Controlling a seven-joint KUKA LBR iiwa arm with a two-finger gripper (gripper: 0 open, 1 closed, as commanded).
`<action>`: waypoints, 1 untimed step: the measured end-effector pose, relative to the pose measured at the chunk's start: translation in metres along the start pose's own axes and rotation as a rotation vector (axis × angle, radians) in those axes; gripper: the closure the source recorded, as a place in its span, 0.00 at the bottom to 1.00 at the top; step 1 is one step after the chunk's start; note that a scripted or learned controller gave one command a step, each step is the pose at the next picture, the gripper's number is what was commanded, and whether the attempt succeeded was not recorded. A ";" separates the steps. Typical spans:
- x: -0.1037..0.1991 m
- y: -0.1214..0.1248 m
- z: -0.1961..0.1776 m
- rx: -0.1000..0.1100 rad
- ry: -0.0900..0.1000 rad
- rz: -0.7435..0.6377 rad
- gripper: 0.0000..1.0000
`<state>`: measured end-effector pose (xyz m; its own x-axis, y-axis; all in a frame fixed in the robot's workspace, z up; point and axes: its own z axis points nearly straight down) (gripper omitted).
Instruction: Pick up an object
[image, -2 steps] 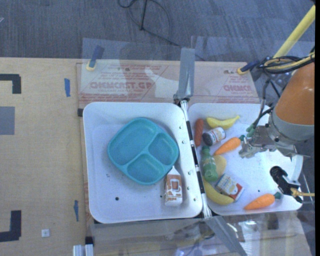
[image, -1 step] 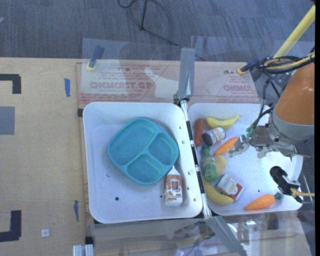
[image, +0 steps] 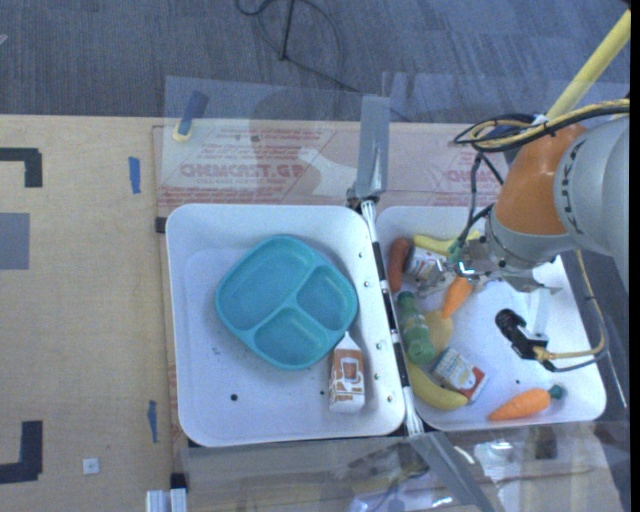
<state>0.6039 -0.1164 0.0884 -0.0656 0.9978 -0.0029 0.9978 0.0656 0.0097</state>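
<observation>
The right bin holds several toy foods. My gripper hangs low over its upper left part, just above a small orange carrot and beside a silvery can. The wrist hides how the jaws stand, and nothing shows as held. Around them lie a yellow banana, a reddish sausage-like piece and a green vegetable. Nearer the front lie a second banana, a small red and white carton and a bigger carrot.
The left bin bears a teal divided plate and a small orange and white carton at its front right. A ridge divides the two bins. A black plug on a yellow cable hangs over the right bin's middle.
</observation>
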 end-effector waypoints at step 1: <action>-0.018 -0.050 -0.001 0.000 0.001 -0.074 0.00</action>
